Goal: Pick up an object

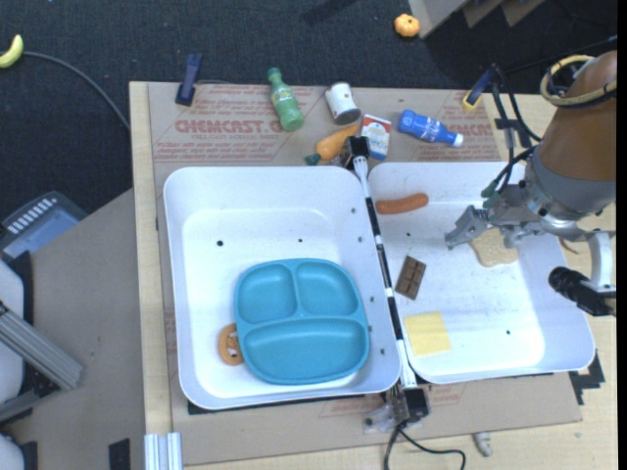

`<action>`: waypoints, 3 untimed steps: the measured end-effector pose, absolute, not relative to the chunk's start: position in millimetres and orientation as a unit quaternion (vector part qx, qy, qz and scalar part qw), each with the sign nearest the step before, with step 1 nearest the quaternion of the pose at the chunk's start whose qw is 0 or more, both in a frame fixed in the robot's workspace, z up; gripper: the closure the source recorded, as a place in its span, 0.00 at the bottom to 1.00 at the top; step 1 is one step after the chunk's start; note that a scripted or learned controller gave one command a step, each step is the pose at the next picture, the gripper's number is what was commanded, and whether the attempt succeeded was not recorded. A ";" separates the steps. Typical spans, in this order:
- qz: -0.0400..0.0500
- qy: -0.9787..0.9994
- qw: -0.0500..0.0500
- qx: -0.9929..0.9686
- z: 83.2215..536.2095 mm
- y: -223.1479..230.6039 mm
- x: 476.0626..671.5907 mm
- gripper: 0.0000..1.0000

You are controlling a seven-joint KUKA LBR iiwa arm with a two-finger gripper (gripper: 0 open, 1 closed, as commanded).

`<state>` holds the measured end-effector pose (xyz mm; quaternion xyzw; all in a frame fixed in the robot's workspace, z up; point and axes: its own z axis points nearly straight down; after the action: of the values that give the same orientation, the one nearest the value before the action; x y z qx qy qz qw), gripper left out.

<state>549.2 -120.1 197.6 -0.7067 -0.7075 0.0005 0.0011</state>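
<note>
The right bin holds an orange-red sausage, a brown chocolate bar, a yellow cheese slice and a tan bread piece. My gripper hangs low over the tan piece, at the bin's upper right. Its fingers are spread, one finger reaching left, and the tan piece lies below the gap, partly hidden by the wrist. Nothing is lifted between the fingers.
The left bin holds a blue divided plate with a small brown pretzel at its left edge. Behind the bins lie a green bottle, a white can, a carrot and a blue bottle.
</note>
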 end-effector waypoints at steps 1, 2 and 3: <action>0.000 -0.707 0.000 -0.707 84.6 -96.1 581.9 0.00; 0.000 -0.707 -0.001 -0.707 84.6 -95.3 598.5 0.00; 0.000 -0.708 0.000 -0.707 84.8 -106.9 659.2 0.00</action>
<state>659.2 -106.9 84.8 -0.7066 -0.7076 0.0002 -0.0001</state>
